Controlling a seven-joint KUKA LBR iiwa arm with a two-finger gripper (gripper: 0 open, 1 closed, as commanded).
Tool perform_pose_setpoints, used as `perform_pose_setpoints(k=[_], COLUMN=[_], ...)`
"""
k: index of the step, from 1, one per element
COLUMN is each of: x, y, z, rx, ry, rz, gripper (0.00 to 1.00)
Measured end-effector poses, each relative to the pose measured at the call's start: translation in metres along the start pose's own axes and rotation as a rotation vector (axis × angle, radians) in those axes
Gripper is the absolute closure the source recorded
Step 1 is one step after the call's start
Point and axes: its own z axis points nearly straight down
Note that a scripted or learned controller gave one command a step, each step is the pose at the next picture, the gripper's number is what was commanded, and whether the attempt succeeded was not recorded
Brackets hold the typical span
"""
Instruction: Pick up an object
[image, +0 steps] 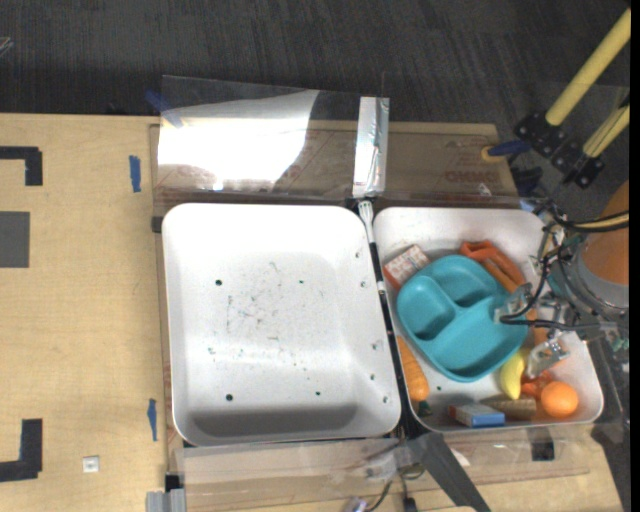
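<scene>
- In the right bin (452, 222), near its right wall, the gripper (548, 345) hangs low over the clutter; whether it is open or closed, I cannot tell, because cables and shadow cover it.
- The nearest things are the yellow piece (512, 377), just beside it toward the left and front, and the orange ball (559, 399) toward the front corner.
- The teal divided plate (458, 316) lies to the left of the gripper, tilted against the other items; its long axis runs diagonally.
- Judging from this, a short move toward the front would reach the ball.
- The left bin (270, 310) is well apart.
</scene>
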Motion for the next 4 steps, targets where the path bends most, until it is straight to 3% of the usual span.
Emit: perform_pose_setpoints(k=[1,2,3,4], x=[-0.018,-0.030,-0.031,-0.073], y=[-0.005,-0.008,-0.009,0.012], z=[0.002,0.002,-0.012,-0.105], rx=[-0.006,-0.007,-0.003,0.007], ry=[0.016,0.016,0.013,0.031], rz=[0.123,0.034,0.033,0.080], gripper=[0.00,0.00,1.00,1.00])
